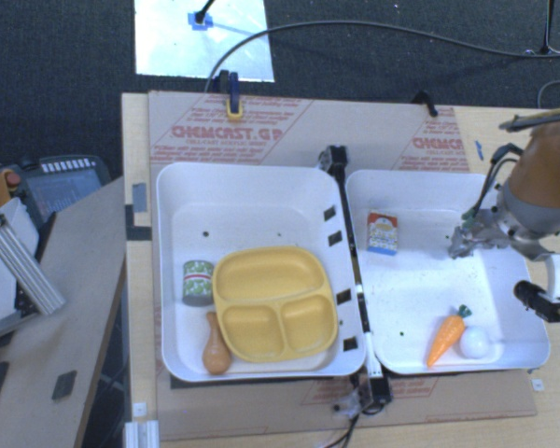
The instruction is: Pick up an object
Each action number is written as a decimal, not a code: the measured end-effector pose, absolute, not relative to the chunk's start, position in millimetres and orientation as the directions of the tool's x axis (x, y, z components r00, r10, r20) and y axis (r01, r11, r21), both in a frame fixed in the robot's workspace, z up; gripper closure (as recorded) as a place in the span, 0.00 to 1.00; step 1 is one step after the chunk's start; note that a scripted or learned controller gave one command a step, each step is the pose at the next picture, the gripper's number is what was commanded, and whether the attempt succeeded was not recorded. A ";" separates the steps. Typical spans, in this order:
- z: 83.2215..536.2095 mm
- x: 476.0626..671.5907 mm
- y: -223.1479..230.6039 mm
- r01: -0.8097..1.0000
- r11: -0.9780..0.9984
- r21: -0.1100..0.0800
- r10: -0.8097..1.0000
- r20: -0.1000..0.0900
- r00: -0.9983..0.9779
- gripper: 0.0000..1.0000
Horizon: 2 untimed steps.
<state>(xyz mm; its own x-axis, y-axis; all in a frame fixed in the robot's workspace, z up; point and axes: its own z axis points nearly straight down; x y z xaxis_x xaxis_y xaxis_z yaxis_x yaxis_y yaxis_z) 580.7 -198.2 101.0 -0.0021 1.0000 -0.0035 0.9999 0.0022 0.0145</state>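
The gripper [462, 243], grasp state unclear, hangs over the right bin [420, 189] holding one small carton [383, 233], one toy carrot [445, 338], one white ball [475, 343].

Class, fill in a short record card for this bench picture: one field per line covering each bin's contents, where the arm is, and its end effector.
left bin: yellow divided tray, small green can beside the tray, tan drumstick-shaped toy at the tray's front corner
right bin: small red and white box, toy carrot, white ball beside the carrot
arm: reaching over the right bin
end effector: over bare bin floor, right of the box, holding nothing visible
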 end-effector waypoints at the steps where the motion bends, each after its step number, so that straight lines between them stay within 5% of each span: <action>1: 145.1 585.3 -196.6 1.000 0.004 0.006 1.000 -0.002 -0.004 1.00; 2: 207.8 591.9 -191.4 1.000 0.006 0.009 1.000 -0.003 -0.006 1.00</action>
<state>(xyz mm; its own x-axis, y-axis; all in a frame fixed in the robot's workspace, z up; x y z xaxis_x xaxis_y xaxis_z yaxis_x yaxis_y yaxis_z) 591.9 -191.4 207.8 -0.0059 1.0000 -0.0027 0.9999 0.0060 0.0088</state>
